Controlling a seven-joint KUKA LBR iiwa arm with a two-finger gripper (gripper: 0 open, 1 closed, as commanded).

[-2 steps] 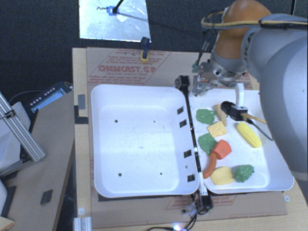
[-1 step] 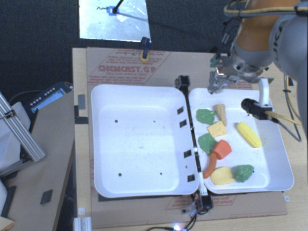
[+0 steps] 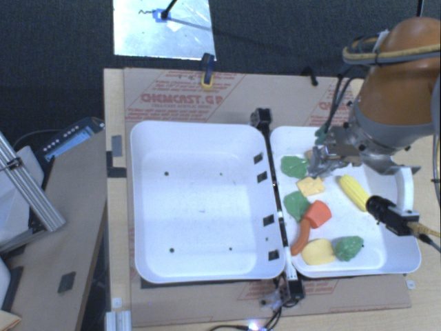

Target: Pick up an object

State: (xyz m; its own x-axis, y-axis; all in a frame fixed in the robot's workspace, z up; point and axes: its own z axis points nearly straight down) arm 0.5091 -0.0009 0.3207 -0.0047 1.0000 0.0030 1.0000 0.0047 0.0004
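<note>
The right bin (image 3: pixel 396 257) holds several toy foods. A green leafy piece (image 3: pixel 293 165) lies at its upper left, with a pale yellow block (image 3: pixel 311 185) just below it. Another green piece (image 3: pixel 297 204), an orange-red carrot-like piece (image 3: pixel 313 219), a yellow lemon-like lump (image 3: pixel 318 252), a green broccoli (image 3: pixel 349 247) and a yellow corn cob (image 3: pixel 353 192) lie around them. My gripper (image 3: pixel 318 163) hangs over the bin's upper part, right beside the green leafy piece and just above the yellow block. I see nothing held between its fingers.
The left bin (image 3: pixel 148 143) sits beside the right one, joined by a black clipped divider (image 3: pixel 272 185). A shiny metal sheet (image 3: pixel 164 19) lies behind the bench. Grey equipment (image 3: pixel 34 192) stands off the left edge.
</note>
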